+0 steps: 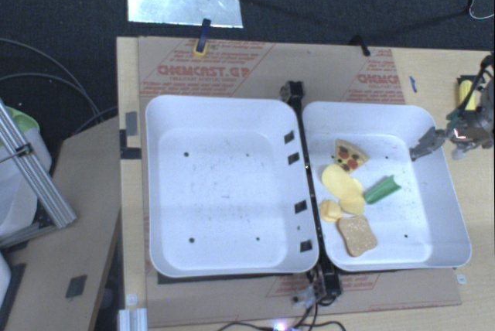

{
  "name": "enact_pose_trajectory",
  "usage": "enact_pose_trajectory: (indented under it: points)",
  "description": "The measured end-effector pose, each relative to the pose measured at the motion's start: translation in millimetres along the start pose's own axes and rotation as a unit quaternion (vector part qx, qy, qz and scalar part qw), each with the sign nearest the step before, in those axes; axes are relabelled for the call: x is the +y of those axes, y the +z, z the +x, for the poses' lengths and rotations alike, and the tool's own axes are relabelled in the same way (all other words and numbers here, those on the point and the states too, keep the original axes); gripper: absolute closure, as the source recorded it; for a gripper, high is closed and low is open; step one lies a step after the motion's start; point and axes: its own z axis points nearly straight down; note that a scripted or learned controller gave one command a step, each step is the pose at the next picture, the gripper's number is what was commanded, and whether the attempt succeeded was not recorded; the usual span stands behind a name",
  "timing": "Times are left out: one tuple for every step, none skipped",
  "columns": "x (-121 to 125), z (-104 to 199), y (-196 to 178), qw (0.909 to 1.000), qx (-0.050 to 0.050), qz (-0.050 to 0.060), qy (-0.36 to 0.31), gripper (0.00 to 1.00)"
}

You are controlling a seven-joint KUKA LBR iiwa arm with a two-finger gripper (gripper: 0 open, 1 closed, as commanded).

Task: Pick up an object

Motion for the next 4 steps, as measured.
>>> enact_pose_trajectory:
  points:
    - [9,113,159,1.0000,0.004,0.006,-0.005,0.00]
    - [-19,121,157,1.0000,0.001,0.002,0.001,0.00]
    - [-1,124,156,1.0000,0.000,-0.001,-0.001,0.00]
    - [-15,123,157,1.0000,0.000,0.001,0.001,0.00]
